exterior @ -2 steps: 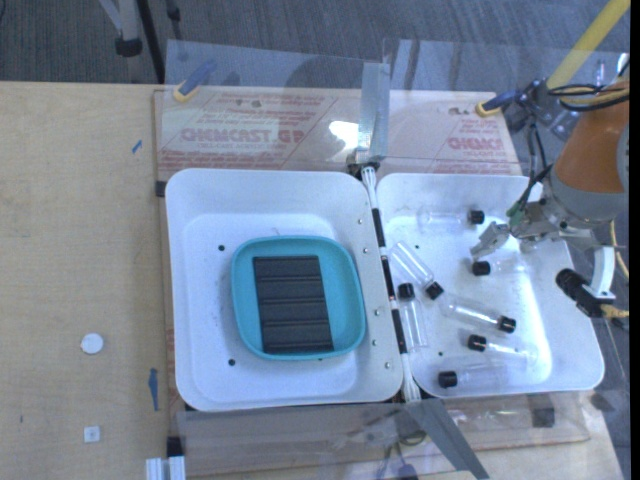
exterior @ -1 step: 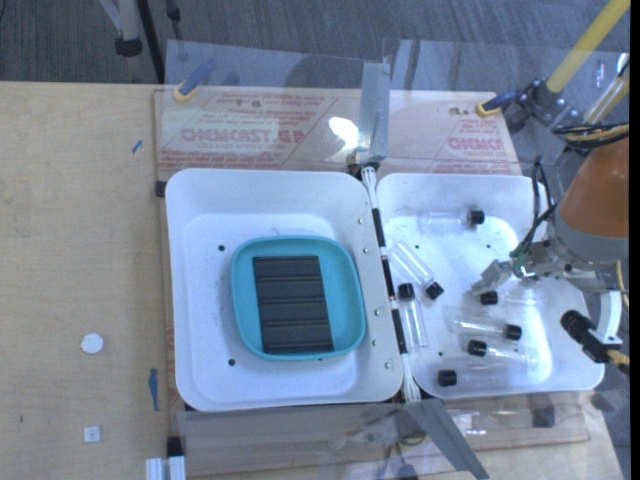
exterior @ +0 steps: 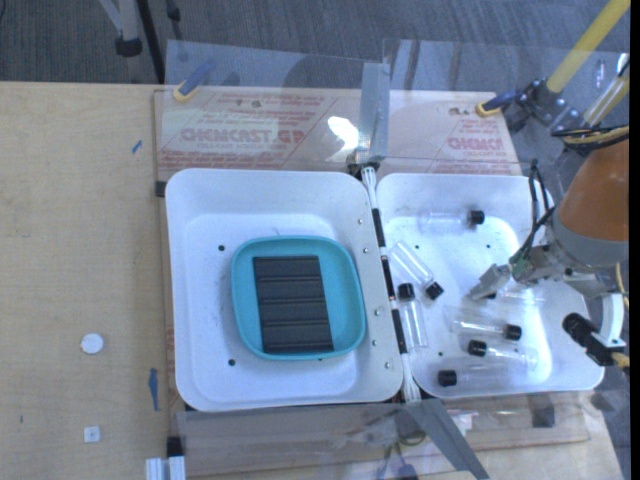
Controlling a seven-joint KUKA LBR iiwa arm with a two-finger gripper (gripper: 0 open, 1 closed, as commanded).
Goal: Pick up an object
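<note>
Several clear plastic tubes with black caps lie in the right bin (exterior: 497,236). One tube (exterior: 448,218) rests near the bin's back, another (exterior: 411,266) lies slanted by the left wall, and a third (exterior: 487,328) sits in the middle. More tubes lie along the front. My gripper (exterior: 492,282) hangs low over the right bin's middle, just above and right of the middle tube, below the arm's orange band (exterior: 600,193). Nothing is visibly held.
The left bin (exterior: 190,203) holds a teal tray (exterior: 245,298) with a dark ribbed block (exterior: 292,304) in it. A divider ridge (exterior: 378,258) separates the bins. Clear panels stand behind both bins. A black part of the arm (exterior: 583,332) overhangs the right bin's right rim.
</note>
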